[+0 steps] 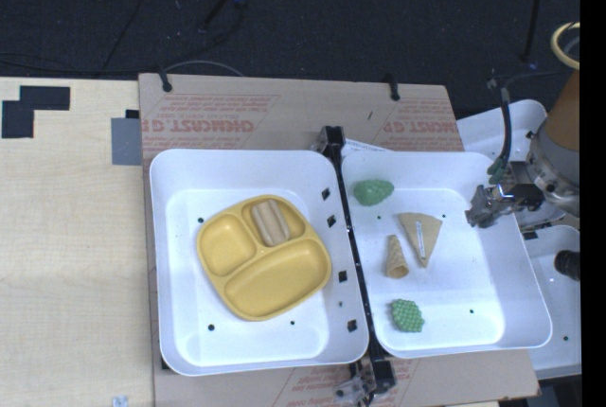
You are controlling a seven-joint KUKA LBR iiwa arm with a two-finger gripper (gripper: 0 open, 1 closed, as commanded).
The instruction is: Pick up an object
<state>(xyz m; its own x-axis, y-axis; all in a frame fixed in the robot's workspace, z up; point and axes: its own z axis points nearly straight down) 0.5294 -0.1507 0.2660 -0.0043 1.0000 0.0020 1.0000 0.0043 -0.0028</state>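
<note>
The right bin [516, 301] holds a smooth green lump [373, 192] at its far left, a tan wedge [420, 235] with a thin pale stick on it in the middle, a small tan cone [395, 257] beside that, and a bumpy green piece [407, 315] near the front. My gripper [485, 209] hangs over the right side of this bin, to the right of the wedge and apart from it. No object is visible between its fingers.
The left bin [180, 197] carries a yellow divided plate [265, 256] with a tan bread-like piece [273, 221] in its upper compartment. A black divider [347, 254] runs between the bins. Cardboard lies under both, and the arm's body stands at the right edge.
</note>
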